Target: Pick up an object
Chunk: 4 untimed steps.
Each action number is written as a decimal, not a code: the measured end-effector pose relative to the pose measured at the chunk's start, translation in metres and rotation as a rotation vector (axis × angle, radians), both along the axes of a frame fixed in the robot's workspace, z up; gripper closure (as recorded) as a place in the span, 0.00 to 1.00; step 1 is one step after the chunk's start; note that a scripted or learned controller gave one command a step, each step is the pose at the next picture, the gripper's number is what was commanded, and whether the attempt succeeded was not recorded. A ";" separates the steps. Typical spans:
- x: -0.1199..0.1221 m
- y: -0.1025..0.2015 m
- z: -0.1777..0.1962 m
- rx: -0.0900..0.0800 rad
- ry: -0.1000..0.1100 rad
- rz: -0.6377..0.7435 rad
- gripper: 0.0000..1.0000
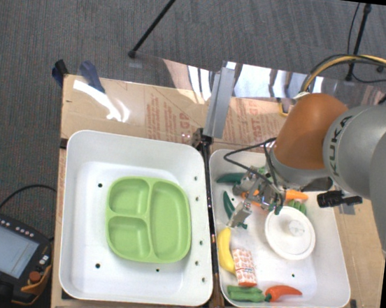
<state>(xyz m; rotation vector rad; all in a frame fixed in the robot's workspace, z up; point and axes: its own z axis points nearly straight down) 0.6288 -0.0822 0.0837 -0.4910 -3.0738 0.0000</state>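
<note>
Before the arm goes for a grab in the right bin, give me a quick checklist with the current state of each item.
1. Gripper over the right bin: ok.
2. Nothing between its fingers: cannot tell.
3. Banana unobstructed, beside the packet: ok.
4. White lid clear of the gripper: ok, apart.
5. Green divided plate alone in the left bin, out of the way: ok.

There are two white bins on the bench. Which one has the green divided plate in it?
The left bin. The green plate lies alone in its middle, while the right bin holds small toy foods, including a banana, and the gripper.
</note>
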 end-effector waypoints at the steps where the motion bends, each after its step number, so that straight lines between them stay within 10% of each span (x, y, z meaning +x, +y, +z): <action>1: -0.077 -0.107 0.004 -0.008 -0.028 -0.025 0.00; 2: -0.038 -0.027 0.004 -0.002 -0.029 -0.087 0.00; 4: -0.154 -0.013 0.003 -0.007 -0.024 -0.202 0.00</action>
